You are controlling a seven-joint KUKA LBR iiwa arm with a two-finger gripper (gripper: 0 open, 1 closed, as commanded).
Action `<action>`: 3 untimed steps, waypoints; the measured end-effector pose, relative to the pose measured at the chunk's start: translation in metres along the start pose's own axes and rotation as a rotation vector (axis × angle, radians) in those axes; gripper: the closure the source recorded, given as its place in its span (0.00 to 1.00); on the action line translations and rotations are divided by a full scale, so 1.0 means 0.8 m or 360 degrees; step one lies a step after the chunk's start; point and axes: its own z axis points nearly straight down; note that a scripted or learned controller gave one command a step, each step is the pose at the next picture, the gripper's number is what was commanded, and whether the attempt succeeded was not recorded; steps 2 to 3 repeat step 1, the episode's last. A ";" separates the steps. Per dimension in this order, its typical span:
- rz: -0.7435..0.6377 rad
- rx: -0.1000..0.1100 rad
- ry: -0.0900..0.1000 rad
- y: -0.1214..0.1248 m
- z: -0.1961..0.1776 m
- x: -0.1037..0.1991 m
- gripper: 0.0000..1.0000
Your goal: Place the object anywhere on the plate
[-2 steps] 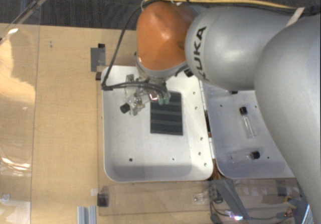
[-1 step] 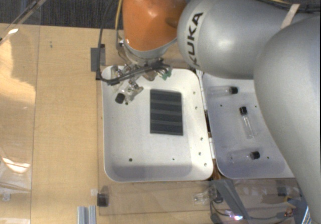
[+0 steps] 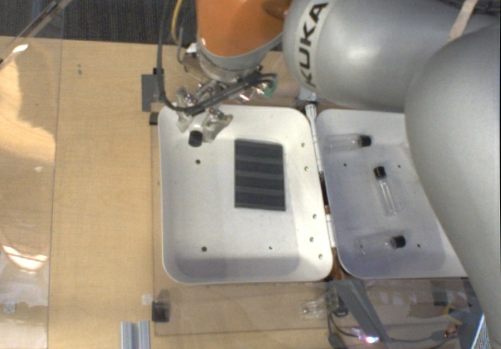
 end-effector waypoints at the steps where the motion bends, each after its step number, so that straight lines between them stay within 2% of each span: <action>1: -0.0063 0.0002 -0.0001 -0.003 -0.076 0.004 1.00; 3: -0.0063 0.0002 -0.0001 -0.003 -0.076 0.004 1.00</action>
